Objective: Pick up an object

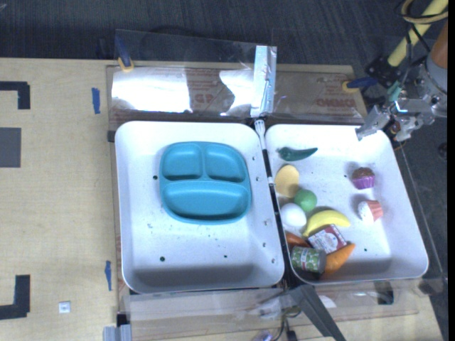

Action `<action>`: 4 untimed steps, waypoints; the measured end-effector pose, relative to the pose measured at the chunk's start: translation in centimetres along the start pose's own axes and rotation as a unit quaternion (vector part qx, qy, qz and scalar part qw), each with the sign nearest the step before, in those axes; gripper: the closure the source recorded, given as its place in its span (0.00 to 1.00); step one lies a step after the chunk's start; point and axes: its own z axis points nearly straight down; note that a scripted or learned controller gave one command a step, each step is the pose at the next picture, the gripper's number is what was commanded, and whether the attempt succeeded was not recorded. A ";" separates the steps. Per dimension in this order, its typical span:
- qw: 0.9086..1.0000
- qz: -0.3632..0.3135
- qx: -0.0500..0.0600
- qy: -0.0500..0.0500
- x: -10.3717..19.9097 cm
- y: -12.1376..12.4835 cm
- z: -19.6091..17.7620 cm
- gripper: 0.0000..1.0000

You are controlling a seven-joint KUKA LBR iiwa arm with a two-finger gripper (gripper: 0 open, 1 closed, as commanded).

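My gripper (384,129) hangs over the back right corner of the right bin (405,258), its fingers spread open with nothing between them. Lying in that bin are a green chili (297,152), a yellow fruit (287,180), a green lime (306,199), a white egg (292,215), a banana (327,221), a purple-and-brown cupcake (363,177) and a pink-and-white one (370,209). Piled at the bin's front are a red-and-white packet (327,240), an orange carrot (341,256) and a green can (307,259). The purple cupcake lies closest to the gripper, below and to its left.
The left bin (135,261) holds a blue divided plate (206,181). A clear plastic sheet (192,84) stands behind the bins. Yellow and black cables (419,13) hang near the arm at the top right. The wooden bench (50,212) spreads to the left.
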 end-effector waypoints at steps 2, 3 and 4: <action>0.999 0.050 0.003 0.000 -2.5 1.7 12.4 0.00; 0.994 0.110 -0.002 0.000 1.2 2.2 14.3 0.00; 0.996 0.084 -0.002 0.002 -2.3 0.2 17.6 0.00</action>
